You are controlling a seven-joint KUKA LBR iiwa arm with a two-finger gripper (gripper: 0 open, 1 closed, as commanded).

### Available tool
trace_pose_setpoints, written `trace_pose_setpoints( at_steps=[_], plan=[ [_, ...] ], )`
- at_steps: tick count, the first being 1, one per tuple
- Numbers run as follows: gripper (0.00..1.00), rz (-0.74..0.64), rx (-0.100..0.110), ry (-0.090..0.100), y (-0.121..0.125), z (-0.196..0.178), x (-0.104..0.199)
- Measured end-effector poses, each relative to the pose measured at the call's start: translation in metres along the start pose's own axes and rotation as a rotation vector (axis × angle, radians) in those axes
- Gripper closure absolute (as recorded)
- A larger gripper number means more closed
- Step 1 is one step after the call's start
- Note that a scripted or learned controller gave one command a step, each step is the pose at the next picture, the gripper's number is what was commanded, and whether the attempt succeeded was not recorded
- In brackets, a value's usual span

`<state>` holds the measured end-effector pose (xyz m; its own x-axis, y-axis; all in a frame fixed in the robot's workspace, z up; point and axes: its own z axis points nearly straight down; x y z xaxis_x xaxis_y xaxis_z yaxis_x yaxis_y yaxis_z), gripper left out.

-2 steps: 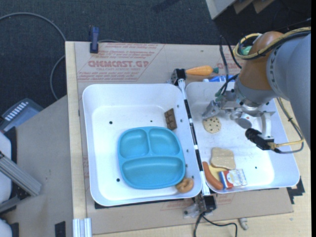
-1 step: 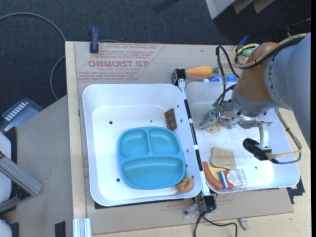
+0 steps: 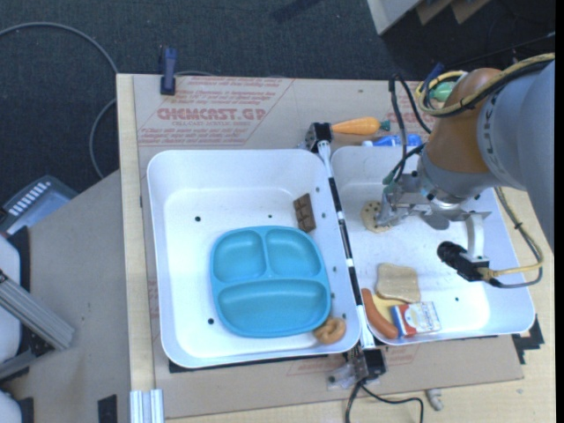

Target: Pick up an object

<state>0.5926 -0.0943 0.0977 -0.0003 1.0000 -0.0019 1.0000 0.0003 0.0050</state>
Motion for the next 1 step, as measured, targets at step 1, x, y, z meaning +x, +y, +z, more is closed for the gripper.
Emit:
trace_pose_setpoints(
  at_steps=[1],
  plan=[
    [0.00, 0.000, 0.000, 0.000, -0.0001, 0.0001, 0.0000]
  ],
)
